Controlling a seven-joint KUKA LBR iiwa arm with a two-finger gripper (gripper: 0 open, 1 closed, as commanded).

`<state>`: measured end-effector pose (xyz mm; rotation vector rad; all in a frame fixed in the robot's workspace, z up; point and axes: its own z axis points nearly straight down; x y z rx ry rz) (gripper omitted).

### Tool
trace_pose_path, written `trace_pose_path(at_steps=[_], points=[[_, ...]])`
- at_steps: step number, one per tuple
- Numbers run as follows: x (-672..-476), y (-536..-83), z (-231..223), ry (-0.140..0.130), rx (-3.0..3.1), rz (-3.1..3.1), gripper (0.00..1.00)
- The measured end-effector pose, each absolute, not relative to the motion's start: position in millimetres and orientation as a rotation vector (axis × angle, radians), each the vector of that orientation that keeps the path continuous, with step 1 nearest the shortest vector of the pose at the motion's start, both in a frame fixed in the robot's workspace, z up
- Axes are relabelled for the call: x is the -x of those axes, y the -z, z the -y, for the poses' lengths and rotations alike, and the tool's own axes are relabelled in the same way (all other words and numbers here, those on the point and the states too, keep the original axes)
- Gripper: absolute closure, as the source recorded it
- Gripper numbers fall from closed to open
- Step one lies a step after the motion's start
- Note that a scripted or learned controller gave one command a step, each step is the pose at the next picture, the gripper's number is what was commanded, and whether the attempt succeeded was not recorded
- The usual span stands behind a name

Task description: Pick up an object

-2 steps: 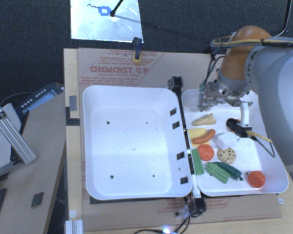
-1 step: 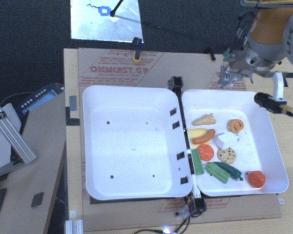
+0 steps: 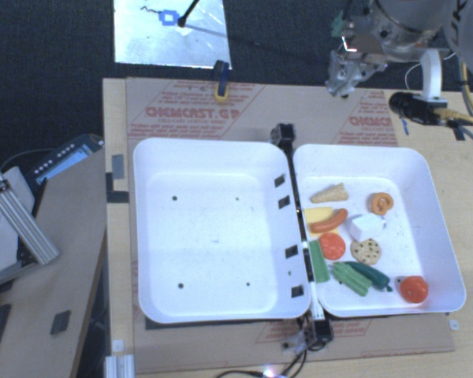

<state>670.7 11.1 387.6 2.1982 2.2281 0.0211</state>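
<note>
A tomato (image 3: 414, 289) sits at the lower right of the frame in the right bin (image 3: 433, 211), beside green vegetables (image 3: 361, 276), a cookie (image 3: 366, 250), a sausage (image 3: 328, 221) and a bread wedge (image 3: 330, 193). The left bin (image 3: 213, 235) lies alongside on the table (image 3: 189, 109). At upper right, the claw (image 3: 345, 75) hangs above the table beyond the bins; its state cannot be told.

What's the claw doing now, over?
Claw up high, beyond the right bin, holding nothing visible. Toy food untouched: tomato, hot dog, cookie. Nothing in the way.
</note>
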Motion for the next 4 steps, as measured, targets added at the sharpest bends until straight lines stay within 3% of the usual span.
trace_pose_path(at_steps=[1, 2, 4], points=[[-668.2, -491.8, -105.3, -0.023, -2.199, -2.233, 1.00], [-607.7, -540.0, -151.9, -0.014, -2.207, -2.233, 1.00], [-489.1, -510.9, -237.3, 0.000, -2.212, -2.235, 1.00]])
